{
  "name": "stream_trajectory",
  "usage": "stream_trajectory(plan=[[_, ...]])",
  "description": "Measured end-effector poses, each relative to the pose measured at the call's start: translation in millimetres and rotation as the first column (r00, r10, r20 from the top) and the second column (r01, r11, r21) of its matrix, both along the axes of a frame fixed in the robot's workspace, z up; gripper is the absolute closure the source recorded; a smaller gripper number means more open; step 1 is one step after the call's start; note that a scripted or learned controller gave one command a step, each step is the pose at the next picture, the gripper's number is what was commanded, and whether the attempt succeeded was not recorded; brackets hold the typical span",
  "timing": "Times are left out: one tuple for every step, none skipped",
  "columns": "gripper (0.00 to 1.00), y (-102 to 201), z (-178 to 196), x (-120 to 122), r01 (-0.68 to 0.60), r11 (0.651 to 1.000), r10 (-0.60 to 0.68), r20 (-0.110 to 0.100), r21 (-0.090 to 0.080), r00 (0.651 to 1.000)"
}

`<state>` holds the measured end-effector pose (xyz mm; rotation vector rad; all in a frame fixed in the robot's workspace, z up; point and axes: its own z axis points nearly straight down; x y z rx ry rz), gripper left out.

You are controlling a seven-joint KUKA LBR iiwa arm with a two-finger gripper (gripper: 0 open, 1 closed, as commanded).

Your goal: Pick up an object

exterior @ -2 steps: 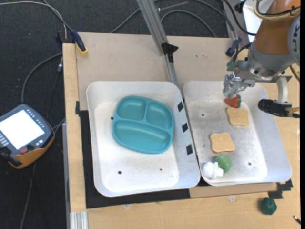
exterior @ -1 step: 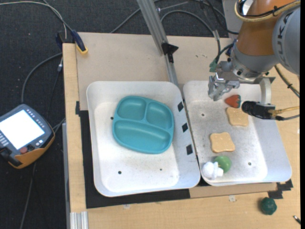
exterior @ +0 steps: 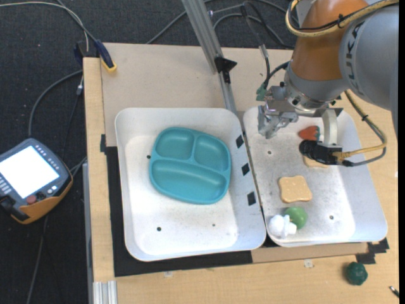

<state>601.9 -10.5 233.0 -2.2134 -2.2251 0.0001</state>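
The big blue plate [exterior: 190,164] sits in the left bin [exterior: 136,233]. The claw [exterior: 271,126] hangs over the right bin [exterior: 361,195], away from the toast [exterior: 295,189]. The toast looks light and stiff; pinch its edges.

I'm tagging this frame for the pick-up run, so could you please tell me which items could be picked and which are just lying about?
Part of the job:
- end effector, over the right bin
- tan toast-like piece
- green and white item
- small red-orange item
- teal divided plate in the left bin

Lying about:
- handheld pendant
- dark green ball on the bench
- blue and yellow clamp
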Motion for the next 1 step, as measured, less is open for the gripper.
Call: stream_trajectory(plan=[[1.0,56.8,-7.8,4.9,-0.001,1.0,0.001,0.002,-0.001,1.0]])
